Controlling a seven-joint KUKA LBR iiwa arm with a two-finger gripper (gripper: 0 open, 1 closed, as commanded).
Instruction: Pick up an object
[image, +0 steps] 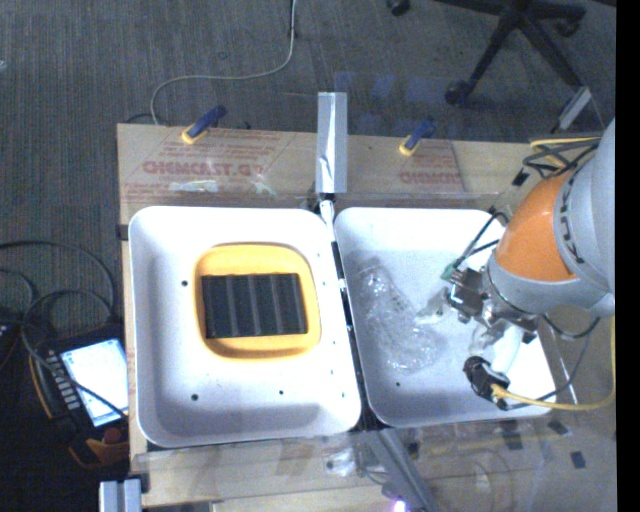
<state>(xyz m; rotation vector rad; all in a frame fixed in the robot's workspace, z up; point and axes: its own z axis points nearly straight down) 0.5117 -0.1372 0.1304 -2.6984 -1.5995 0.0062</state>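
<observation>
Clear plastic wrap (392, 318) lies in the right bin (400, 228); my claw (462, 300) hangs beside it to grasp, grip state unclear.

Arm (560, 240) over right bin (400, 400); yellow tray (258, 342) in left bin (160, 400).

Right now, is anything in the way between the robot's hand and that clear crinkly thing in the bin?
Nothing visible is. The gripper sits right beside the clear plastic object in the right bin, with bare white floor between them.
</observation>
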